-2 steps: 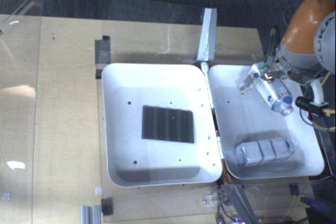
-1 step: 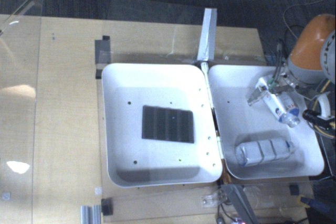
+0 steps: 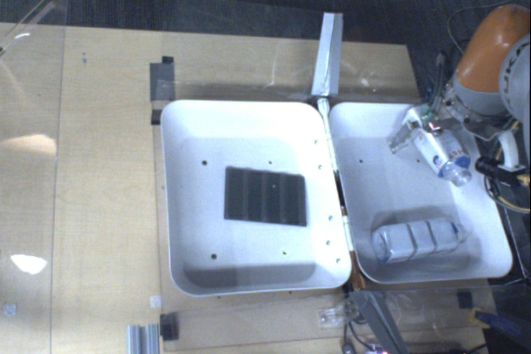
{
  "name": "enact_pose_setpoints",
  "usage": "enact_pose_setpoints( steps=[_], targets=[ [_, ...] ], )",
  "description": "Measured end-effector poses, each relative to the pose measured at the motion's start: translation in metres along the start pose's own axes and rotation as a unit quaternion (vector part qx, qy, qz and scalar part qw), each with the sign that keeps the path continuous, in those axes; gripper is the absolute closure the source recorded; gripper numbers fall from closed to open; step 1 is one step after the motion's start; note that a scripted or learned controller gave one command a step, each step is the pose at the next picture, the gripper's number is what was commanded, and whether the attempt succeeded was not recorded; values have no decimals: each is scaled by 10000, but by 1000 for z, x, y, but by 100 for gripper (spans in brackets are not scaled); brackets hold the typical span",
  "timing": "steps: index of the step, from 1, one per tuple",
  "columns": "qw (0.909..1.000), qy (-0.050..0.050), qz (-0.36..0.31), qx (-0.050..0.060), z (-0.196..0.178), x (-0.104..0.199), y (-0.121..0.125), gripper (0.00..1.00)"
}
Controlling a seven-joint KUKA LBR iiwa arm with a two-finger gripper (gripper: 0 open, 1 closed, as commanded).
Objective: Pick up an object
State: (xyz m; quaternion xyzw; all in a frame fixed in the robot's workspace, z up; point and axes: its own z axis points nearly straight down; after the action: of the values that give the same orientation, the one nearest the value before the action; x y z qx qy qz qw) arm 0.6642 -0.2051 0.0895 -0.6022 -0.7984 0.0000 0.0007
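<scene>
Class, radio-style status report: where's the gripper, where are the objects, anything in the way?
Gripper over right bin, upper corner. Clear bottle right beside it, grasp unconfirmed. Grey ribbed bottle lying near the front wall. Dark ribbed pad in left bin. Nothing blocking.

Arm cut off at the right; hand detail too fine to read

The arm (image 3: pixel 498 62) runs out past the right edge, so just its orange band and grey wrist are in frame. The hand (image 3: pixel 427 122) is small and glinting above the right bin (image 3: pixel 365 128); whether it grips the clear plastic bottle (image 3: pixel 444 157) beside it cannot be told. The wrapped grey bundle (image 3: pixel 416 239) is blurred by its covering, its contents unreadable. The counter (image 3: pixel 91 178) is cut off at the left and bottom edges.
</scene>
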Motion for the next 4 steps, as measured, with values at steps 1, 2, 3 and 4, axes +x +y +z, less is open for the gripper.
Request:
enact_pose_setpoints(
  steps=[1, 2, 3, 4],
  targets=[
    [9996, 4, -290, 61, 1, -1, 2, 0],
    [9994, -22, -358, -38, -82, 7, -22, 0],
    [9981, -19, -607, -32, -123, 32, -114, 0],
    [9807, -29, -1953, -37, -10, 43, -151, 0]
  ],
)
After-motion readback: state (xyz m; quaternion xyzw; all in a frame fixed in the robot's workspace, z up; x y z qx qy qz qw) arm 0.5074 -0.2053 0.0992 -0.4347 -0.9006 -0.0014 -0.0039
